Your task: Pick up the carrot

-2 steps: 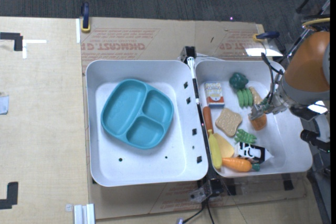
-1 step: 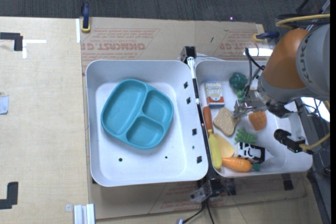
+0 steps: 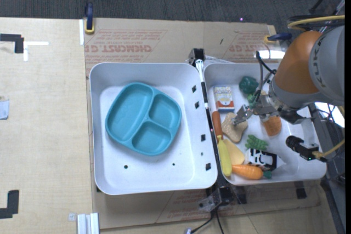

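One carrot [image 3: 247, 171] lies at the right bin's [image 3: 312, 171] near edge, well apart from the tool [image 3: 242, 114], which hovers over bread [image 3: 234, 127]; its opening cannot be told, and nothing is visibly held.

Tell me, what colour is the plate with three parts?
The plate is light blue, clear in the camera view.

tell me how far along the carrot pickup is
Nothing looks done yet: the carrot lies on the floor of the right bin, near its front edge beside the banana. In hand: the claw is low over the bread slice, away from the carrot. Left: move to the carrot, grip it and lift.
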`<state>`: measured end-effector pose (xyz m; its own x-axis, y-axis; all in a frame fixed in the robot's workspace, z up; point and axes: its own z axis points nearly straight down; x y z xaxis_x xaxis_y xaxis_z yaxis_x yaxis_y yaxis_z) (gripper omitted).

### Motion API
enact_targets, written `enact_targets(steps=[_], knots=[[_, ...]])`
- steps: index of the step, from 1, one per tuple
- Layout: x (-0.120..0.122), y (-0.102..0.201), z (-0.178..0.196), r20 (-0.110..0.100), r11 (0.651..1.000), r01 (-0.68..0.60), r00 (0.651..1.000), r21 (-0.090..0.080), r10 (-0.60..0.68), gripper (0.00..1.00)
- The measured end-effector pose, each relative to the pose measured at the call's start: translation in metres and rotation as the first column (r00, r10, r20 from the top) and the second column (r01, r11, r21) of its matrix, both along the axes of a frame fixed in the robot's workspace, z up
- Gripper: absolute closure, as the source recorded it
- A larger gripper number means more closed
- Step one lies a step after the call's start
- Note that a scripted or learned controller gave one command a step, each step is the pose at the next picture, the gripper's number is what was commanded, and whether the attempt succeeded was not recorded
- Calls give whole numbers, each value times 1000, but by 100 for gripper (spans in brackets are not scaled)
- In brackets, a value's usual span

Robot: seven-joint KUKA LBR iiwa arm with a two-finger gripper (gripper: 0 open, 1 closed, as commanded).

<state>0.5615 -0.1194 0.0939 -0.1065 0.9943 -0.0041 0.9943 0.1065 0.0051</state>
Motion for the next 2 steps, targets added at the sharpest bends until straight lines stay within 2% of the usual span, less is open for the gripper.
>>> enact_targets(steps=[1, 2], knots=[[-81, 74, 98, -6, 899, -439, 899, 4, 439, 0], [-81, 124, 98, -5, 834, -552, 834, 3, 552, 0]])
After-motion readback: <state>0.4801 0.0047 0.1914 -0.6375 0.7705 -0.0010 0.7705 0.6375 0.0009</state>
